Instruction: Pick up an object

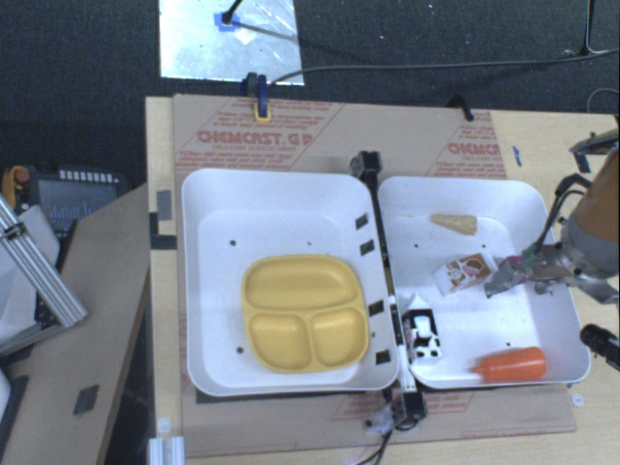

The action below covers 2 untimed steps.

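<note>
Dark carpet is seen across the top of the frame, with a shiny metal sheet laid on it at upper left, and below it a wooden bench is covered by printed cardboard. Two shallow white bins are set side by side on the bench. The left bin is occupied by a yellow divided tray, placed toward its lower middle, so that bare floor is left along its upper part and left wall. In the right bin, a tan wedge-shaped piece is found near the upper middle, a small white and brown packet near the centre, a black-and-white cow figure at the lower left corner against the dividing wall, and an orange carrot-like object along the lower edge. The gripper is seen low in the right bin, reached in from the right edge of the frame, its tip just beside the packet's right side; whether it is spread or closed cannot be told. Bare floor is left between the packet and the orange object.
</note>
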{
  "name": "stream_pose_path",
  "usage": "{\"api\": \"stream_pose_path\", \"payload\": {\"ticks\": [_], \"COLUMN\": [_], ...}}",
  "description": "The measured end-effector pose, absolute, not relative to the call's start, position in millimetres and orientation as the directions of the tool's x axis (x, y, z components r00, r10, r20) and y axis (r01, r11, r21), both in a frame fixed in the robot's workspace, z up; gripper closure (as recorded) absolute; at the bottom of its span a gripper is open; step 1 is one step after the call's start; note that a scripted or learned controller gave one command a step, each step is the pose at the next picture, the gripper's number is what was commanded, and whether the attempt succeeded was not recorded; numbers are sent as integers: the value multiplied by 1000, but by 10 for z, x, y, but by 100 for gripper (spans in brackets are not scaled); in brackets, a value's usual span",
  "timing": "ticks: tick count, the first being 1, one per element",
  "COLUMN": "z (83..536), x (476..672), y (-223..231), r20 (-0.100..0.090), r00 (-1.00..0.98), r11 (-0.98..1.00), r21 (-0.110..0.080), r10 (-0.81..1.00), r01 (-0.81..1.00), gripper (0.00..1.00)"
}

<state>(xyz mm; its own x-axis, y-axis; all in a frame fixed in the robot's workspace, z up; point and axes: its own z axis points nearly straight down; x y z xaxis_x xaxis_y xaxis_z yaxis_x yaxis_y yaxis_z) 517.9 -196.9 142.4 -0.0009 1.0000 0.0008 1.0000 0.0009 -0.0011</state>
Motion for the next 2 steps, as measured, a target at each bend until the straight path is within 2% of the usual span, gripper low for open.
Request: {"api": "stream_pose_path", "payload": {"ticks": [1, 2], "z": [1552, 2197], "x": [5191, 5197], "y": [-1977, -1967], "r20": [-1, -3], "r00": [-1, -4], "r11": [1, 4], "r21": [4, 8], "r10": [1000, 1000], "r01": [1000, 1000], "gripper": [100, 100]}}
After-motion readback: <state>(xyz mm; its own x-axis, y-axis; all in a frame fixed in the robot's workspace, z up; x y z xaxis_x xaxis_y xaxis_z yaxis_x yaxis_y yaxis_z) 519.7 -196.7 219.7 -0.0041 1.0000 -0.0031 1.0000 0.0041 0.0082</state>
